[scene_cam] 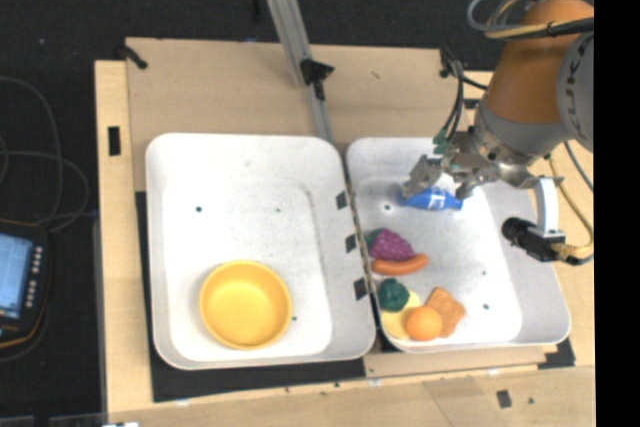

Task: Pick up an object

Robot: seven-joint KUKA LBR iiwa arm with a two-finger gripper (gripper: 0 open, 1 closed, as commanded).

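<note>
Jaws look spread, straddling a blue object (436,201) at upper centre of the right bin (500,315) — gripper (440,177) sits right on top of it, fingers either side, no squeeze visible yet. So approx halfway: reach done; close and lift left. Below, near the bin's lower left: purple grapes (390,243), orange carrot (398,265), green veg (392,295), orange fruit (424,323). Left bin (240,185) — 1 yellow bowl (245,303).

My bench (220,95) is a pale wooden board. Two shallow white bins sit directly on it side by side, the left bin (250,165) touching the right bin (500,315).
</note>
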